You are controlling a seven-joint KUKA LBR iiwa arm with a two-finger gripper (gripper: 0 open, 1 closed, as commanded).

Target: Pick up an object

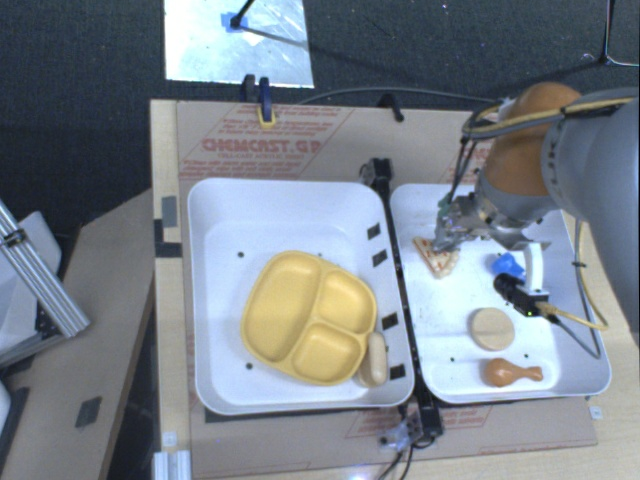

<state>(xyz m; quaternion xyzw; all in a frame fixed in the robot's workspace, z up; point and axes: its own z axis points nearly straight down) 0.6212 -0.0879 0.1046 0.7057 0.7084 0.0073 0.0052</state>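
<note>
Camera view puts you at the reach-and-grasp step: the tool [452,230] sits low over the tan triangular wedge [437,258] at about ten o'clock in the right white bin [430,368]. Whether it is spread or pinching, you cannot tell. Next calls for a clear closure on the wedge, then a straight lift. Mind the black divider [398,278] just at nine o'clock of it. Open room lies toward six o'clock, before the round tan disc [491,329].

two white bins [215,268] sit side by side. the left holds one yellow tray [305,313] and one bread roll [375,359]. the right holds one pizza slice [437,258], one disc [492,329], one drumstick [510,372].
</note>
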